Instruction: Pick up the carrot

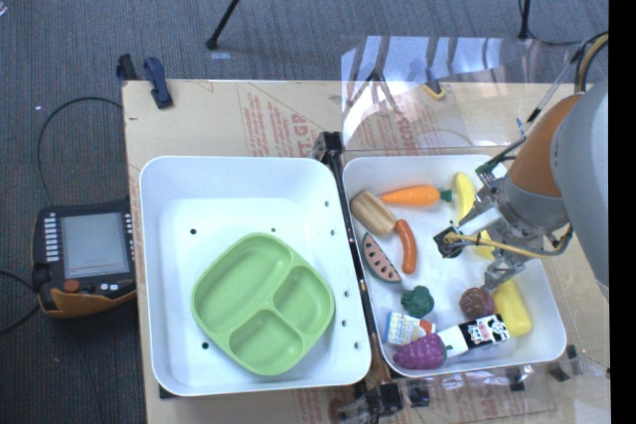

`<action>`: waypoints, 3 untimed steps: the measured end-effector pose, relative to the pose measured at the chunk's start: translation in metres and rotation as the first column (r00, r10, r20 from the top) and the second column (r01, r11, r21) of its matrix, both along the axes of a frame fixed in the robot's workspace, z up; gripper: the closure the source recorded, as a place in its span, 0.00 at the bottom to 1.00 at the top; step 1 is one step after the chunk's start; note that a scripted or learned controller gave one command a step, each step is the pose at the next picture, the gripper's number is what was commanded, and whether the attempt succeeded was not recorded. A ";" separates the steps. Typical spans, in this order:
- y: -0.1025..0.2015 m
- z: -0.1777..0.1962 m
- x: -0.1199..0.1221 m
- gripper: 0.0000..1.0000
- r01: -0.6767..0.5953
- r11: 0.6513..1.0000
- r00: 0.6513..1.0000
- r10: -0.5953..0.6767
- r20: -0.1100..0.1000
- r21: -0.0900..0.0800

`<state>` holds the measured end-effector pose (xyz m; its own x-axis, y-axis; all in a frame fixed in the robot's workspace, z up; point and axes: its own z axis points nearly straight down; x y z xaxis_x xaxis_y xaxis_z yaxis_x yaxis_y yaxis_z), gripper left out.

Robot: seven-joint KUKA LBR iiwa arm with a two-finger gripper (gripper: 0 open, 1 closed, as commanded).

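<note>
The orange carrot (412, 197) with a green tip lies flat near the far side of the right bin (553, 313), between a tan bread roll (372, 212) and a yellow banana (463, 194). My gripper (504, 265) hangs over the right half of that bin, to the right of the carrot and nearer the camera, apart from it. The wrist covers its tips. Nothing is seen held in it.
The right bin also holds a red sausage (405, 245), a watermelon slice (381, 256), broccoli (417, 300), purple grapes (419, 351), a milk carton (482, 333), a brown item (477, 301) and a yellow item (512, 306). A green divided plate (263, 303) lies in the left bin (169, 184).
</note>
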<state>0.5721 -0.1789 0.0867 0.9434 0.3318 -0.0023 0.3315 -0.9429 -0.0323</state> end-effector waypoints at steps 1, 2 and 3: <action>0.075 -0.001 0.034 0.00 -0.099 0.995 0.995 0.099 0.005 -0.020; 0.095 -0.001 0.050 0.00 0.134 0.991 0.991 -0.134 0.003 -0.025; 0.097 -0.001 0.034 0.00 0.143 0.989 0.990 -0.143 0.000 -0.024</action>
